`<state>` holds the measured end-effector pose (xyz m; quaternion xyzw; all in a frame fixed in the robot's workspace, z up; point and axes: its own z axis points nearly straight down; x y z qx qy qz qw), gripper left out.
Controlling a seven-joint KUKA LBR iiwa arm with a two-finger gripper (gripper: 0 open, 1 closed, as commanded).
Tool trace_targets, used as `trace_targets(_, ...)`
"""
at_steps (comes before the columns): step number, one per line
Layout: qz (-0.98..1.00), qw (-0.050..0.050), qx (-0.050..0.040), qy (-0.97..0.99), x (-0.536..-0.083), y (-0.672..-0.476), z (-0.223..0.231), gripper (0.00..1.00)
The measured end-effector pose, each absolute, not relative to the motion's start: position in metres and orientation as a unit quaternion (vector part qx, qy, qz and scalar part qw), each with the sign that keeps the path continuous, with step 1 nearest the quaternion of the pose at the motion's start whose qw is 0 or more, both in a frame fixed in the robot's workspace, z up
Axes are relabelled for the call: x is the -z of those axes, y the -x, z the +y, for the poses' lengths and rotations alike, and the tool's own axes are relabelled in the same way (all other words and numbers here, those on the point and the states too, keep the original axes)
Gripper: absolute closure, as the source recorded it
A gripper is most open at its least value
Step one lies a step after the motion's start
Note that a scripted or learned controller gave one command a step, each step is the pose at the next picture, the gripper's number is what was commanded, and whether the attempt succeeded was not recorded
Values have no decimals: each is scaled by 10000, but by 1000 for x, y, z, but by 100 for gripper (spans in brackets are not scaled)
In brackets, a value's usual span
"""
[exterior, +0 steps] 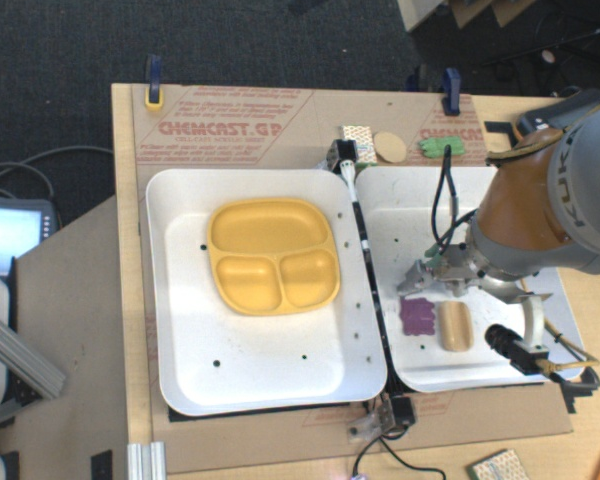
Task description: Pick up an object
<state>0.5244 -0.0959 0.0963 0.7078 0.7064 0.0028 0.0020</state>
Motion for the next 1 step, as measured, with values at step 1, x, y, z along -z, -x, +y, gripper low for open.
trace_targets(1,7066,-19,9,-7076,-84,-477,-91,0)
